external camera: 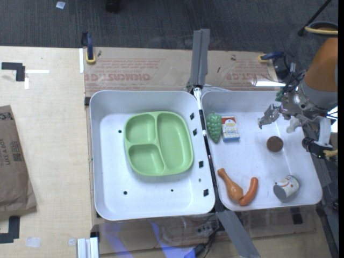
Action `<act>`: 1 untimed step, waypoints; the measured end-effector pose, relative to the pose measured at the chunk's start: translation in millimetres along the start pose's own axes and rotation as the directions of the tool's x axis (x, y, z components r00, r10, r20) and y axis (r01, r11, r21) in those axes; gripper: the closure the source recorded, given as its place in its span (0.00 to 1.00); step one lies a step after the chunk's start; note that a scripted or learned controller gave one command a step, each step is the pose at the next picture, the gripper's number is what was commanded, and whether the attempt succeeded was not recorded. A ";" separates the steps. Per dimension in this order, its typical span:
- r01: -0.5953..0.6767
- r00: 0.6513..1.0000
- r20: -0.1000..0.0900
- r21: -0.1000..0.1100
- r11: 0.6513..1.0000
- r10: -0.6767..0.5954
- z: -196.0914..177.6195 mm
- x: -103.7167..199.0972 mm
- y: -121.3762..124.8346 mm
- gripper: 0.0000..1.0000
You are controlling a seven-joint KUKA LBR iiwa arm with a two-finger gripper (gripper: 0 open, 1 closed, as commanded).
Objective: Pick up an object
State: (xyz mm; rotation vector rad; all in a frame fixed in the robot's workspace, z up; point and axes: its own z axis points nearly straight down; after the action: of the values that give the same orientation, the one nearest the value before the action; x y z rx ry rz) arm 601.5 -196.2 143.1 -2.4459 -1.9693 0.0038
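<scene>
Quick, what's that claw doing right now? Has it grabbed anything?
Gripper: nothing between its fingers, above the right bin; open or closed cannot be told.

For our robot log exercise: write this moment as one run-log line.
gripper: above right bin, nothing seen held | nearest: brown ball | also: small carton, sausage, cup | left bin: green tray

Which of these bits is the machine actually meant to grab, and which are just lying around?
For the job:
gripper
brown ball
grapes
small box
drumstick
sausage
cup
right bin

Lying about:
green tray
left bin
paper bag
</scene>
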 end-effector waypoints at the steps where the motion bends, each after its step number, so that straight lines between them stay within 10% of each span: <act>1: 0.009 1.000 -0.002 0.000 1.000 -0.009 52.1 -10.2 -19.9 0.00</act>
State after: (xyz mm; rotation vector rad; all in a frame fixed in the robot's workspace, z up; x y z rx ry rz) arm 579.7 -202.0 91.0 -2.4364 -1.9789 0.0017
